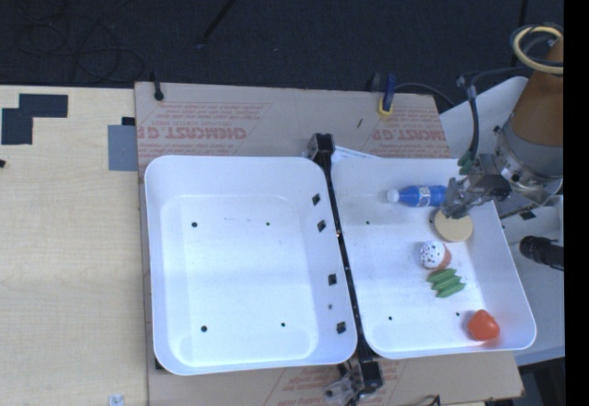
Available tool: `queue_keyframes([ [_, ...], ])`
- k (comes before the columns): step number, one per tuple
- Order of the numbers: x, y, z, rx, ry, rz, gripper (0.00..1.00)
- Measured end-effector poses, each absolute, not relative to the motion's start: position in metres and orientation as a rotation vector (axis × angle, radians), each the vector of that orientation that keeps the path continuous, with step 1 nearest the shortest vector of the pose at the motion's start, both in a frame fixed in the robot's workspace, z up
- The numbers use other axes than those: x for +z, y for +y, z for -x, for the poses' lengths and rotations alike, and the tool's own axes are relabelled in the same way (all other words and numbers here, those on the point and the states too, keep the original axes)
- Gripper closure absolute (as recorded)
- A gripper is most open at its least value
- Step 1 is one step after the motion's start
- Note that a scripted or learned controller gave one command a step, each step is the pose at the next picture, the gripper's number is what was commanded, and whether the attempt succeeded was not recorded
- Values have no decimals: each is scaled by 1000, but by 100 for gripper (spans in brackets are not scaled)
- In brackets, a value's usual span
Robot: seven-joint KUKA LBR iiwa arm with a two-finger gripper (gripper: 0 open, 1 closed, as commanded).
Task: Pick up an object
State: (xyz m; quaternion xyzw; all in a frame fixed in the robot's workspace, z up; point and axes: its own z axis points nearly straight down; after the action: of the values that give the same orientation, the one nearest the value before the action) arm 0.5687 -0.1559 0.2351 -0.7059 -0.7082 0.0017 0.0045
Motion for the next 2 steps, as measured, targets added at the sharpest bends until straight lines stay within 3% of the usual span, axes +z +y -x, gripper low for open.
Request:
queue_keyframes([
  [1,236,-159,-572,2,-2220,2219,0],
  [2,180,-214,-541,10,-2212,2222,0],
])
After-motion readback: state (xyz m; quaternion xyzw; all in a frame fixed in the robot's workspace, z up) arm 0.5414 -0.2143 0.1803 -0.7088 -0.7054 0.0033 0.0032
